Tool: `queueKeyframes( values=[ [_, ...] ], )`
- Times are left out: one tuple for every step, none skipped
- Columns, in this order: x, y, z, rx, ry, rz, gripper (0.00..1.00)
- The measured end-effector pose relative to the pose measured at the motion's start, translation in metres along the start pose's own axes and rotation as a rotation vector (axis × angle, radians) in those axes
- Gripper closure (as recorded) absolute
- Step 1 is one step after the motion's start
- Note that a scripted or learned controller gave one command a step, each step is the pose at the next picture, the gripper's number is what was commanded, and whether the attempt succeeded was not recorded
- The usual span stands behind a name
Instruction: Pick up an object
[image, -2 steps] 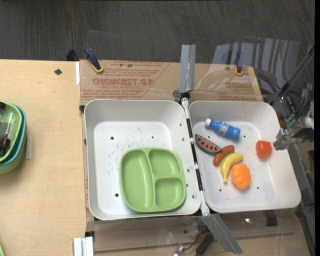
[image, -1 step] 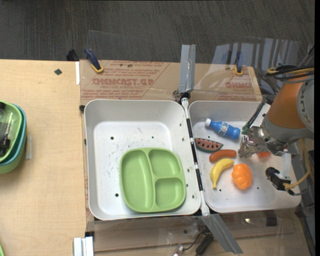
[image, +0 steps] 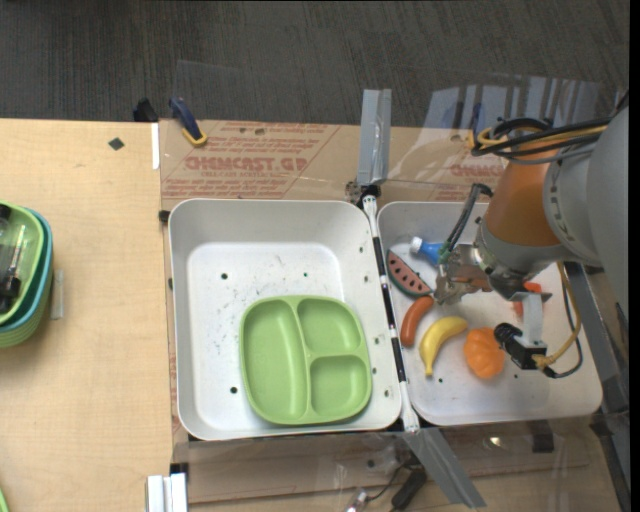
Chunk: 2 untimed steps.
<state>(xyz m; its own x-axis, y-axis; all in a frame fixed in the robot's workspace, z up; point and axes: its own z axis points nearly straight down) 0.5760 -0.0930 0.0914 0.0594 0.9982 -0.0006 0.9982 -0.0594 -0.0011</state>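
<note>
The right bin (image: 560, 400) holds several toy foods. A watermelon slice (image: 403, 274) lies near its left wall, an orange-red sausage (image: 414, 318) just below it, a yellow banana (image: 439, 339) beside that, and an orange fruit (image: 484, 353) to the banana's right. A blue and white piece (image: 428, 248) lies toward the back. My gripper (image: 447, 285) reaches down into this bin, its tip just above the sausage's upper end and the banana's top. The arm's wrist hides part of the bin's middle. I see nothing held by the gripper.
The left bin (image: 200, 300) holds a green divided plate (image: 305, 356). A small orange-red piece (image: 534, 289) peeks out behind the wrist. Cables (image: 560, 350) loop off the arm over the right bin. Green stacked containers (image: 22, 270) stand at the bench's far left.
</note>
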Motion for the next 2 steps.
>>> queueKeyframes(
  values=[
    [0.086,0.061,-0.100,0.001,-0.002,0.198,1.00],
    [0.134,0.028,-0.099,0.004,-0.003,0.294,1.00]
  ],
)
